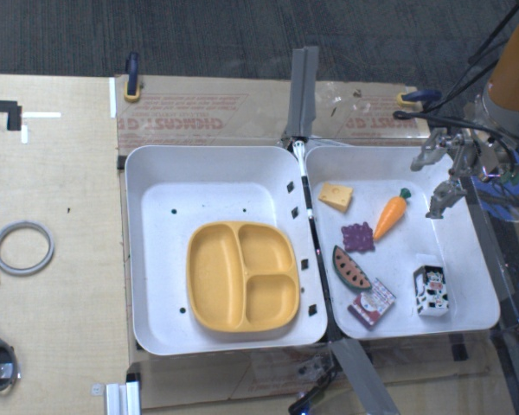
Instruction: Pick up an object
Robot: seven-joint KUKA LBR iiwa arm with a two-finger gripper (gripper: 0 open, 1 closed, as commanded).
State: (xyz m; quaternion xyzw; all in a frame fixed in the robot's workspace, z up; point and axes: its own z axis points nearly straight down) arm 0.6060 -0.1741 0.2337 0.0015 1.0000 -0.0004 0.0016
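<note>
- Gripper [443,199]: at upper-right corner of right bin [467,318]; fingers open, nothing btwn them.
- Carrot [391,216]: nearest obj, just left of gripper, slightly lower. Long axis diagonal, green top toward gripper, tip pointing down-left.
- Cheese wedge [336,197]: left of carrot.
- Purple grapes [357,237]: below-left of carrot.
- Watermelon slice [351,269]: below grapes.
- Small carton [372,302], cow-print box [431,290]: well below carrot.
- Yellow divided plate [242,275]: in left bin [156,180], far left of carrot.
- Likely pick, by my read: carrot; short move left and down, fingers across its axis.
</note>
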